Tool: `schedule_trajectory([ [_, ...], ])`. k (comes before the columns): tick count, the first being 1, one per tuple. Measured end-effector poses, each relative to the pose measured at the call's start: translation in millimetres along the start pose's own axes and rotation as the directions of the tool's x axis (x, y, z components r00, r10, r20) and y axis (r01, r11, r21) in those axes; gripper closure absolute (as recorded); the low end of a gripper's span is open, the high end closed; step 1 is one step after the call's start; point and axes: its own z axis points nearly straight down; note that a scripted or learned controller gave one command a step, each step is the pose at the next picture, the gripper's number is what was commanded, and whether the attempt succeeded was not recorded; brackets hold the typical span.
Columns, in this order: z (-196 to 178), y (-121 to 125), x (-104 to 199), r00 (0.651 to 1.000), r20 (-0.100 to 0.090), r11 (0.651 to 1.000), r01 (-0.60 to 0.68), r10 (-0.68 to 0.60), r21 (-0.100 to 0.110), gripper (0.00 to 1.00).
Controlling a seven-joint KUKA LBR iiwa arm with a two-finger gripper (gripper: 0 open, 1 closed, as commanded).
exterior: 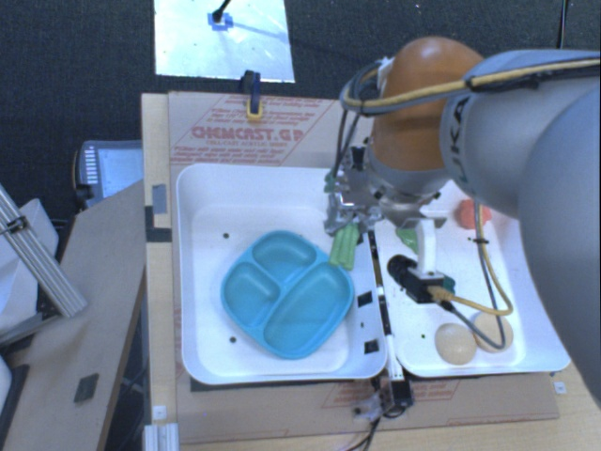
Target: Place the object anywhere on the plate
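- Arm (526,139): grey, orange band above the wrist, reaching in from the right and ending over the seam between the two bins.
- Left bin (202,252): white and shallow, with the plate on its floor.
- Right bin (512,299): holds the loose items listed last.
- Plate (286,294): blue, three compartments, lying flat and turned at an angle. Its upper right corner is just below the claw.
- Claw (344,224): pointing down at the left bin's right edge, closed on the top end of the stick.
- Stick (344,247): a short green piece hanging nearly upright from the claw, its lower end just above or touching the plate's upper right rim; I cannot tell which.
  - It looks light and stiff, probably smooth plastic, so it may slip or swing if gripped at the very tip.
  - A hold nearer the middle, across the narrow side, would be steadier.
  - It does not look fragile, so a short drop into a compartment should do no harm, though it could roll toward a divider.
- Ball (457,344): beige, at the near side of the right bin.
- Orange thing (468,214): small, at the far side of the right bin, partly behind the arm.
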Motion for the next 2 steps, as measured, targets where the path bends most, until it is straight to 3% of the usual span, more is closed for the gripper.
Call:
schedule_trajectory([
  [1, -6.2, -12.7, 55.8, 1.000, 0.000, 1.000, 0.001, -0.001, 0.001, 1.00],
  [2, -6.1, -12.0, 52.1, 1.000, 0.002, 1.000, -0.006, 0.006, 0.001, 0.00],
])
